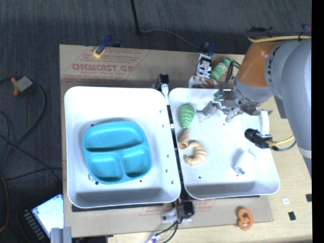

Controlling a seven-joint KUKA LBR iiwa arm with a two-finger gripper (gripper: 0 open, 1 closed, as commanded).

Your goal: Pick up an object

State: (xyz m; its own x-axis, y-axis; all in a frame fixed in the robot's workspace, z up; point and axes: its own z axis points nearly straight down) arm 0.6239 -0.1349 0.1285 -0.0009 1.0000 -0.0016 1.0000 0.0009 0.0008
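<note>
Inspector: Requesting position and state of the tool.

Assessor: Logging the tool (218,111) over the far part of the right bin (268,189), close above its floor. Cannot tell how far open from this slant. Seeing nothing in its hold.

Inspector: Asking for the nearest candidate.

Assessor: Noting a green ridged toy (186,114) just left of the tool, apart from it, lying near the bin's inner wall. Also noting a small tan piece (183,135) below the green one, touching or nearly touching a croissant-shaped toy (195,153); cannot tell which. Recording a pale clear item (241,162) toward the near right, well apart from the rest.

Inspector: Requesting handling judgement on the green toy.

Assessor: Judging it light, plastic or rubber by appearance, probably stiff enough to keep shape, not fragile. Expecting good grip from the ridges, and a risk of slipping out at the tapered ends. Recommend closing across the widest middle, on the short axis, coming straight down. Advise caution near the wall: little room on that side. Ranking the clear item poorest: likely slick, outline hard to judge.
</note>
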